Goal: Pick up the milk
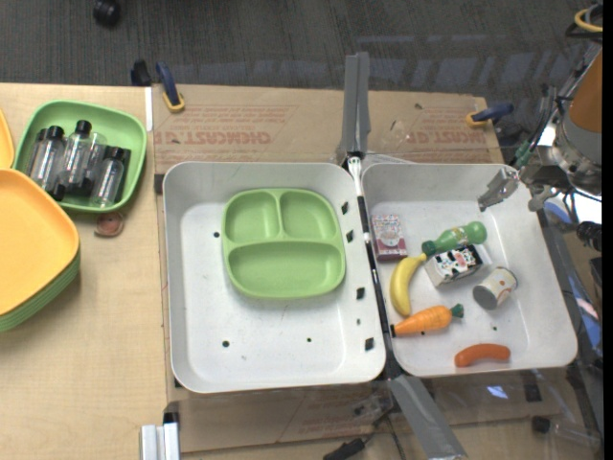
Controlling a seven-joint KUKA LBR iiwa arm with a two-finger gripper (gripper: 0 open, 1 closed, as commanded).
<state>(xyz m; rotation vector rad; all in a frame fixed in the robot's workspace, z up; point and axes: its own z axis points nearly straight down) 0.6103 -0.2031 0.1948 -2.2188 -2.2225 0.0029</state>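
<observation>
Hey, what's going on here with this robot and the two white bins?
A robot arm is set to pick up the milk, a small carton lying in the right bin among a green bottle, banana, carrot, can, sausage and a pink box. The gripper sits at that bin's upper right corner, apart from the milk, holding nothing. The left bin has a green divided plate.

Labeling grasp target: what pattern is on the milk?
White with black cow-like patches, milk, camera view.
</observation>
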